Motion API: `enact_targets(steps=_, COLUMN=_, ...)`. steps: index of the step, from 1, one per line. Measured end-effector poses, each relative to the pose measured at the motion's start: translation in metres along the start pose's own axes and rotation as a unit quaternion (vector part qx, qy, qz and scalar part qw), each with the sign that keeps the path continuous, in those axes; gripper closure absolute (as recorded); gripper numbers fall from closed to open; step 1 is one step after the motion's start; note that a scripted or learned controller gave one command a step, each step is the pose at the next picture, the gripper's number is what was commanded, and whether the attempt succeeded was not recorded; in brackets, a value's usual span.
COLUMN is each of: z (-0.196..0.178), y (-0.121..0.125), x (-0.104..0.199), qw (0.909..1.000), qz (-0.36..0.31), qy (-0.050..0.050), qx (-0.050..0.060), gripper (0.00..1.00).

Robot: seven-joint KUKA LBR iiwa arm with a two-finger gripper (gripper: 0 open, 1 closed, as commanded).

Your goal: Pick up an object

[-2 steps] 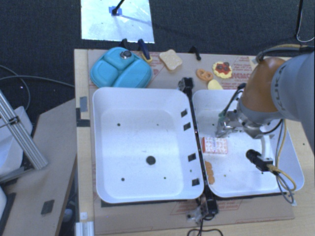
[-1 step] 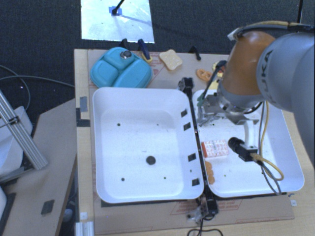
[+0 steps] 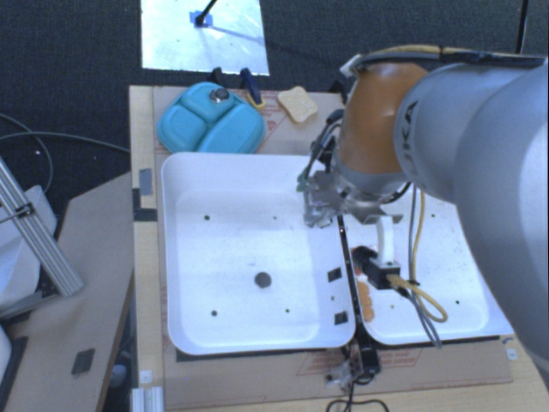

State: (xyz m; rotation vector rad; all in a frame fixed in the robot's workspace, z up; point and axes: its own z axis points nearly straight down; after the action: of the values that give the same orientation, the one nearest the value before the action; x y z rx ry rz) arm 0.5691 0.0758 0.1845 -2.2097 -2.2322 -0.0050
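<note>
The arm (image 3: 446, 127) filled the upper right of the view and hid most of the right bin (image 3: 463, 316); its grey body was cut off by the frame, and the orange band sat just above the wrist. The gripper (image 3: 319, 204) hung over the seam between the two bins, near the left bin's far right corner, but it was small and dark against the wrist, so whether it was open or closed could not be told, and nothing could be seen held in it.

In the left bin (image 3: 189, 316) lay a small dark round object (image 3: 262, 279), alone near the middle of the floor; being round, it showed no long axis or heading. Just right of the seam, a small orange piece (image 3: 364, 299) peeked out below the cables, perhaps another object, though too hidden to make out.

Behind the bins, on the wooden bench (image 3: 146, 256), rested a blue divided tray (image 3: 211, 120) and a tan sponge-like block (image 3: 298, 104). Dark carpet surrounded the bench, with a pale sheet (image 3: 171, 24) lying on it beyond.
</note>
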Motion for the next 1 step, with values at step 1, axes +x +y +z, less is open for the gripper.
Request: enact_targets(steps=1, z=0.0007, y=-0.0863, x=0.0196, qw=1.0, qz=0.002, qy=-0.001, qx=0.004, gripper=1.0)
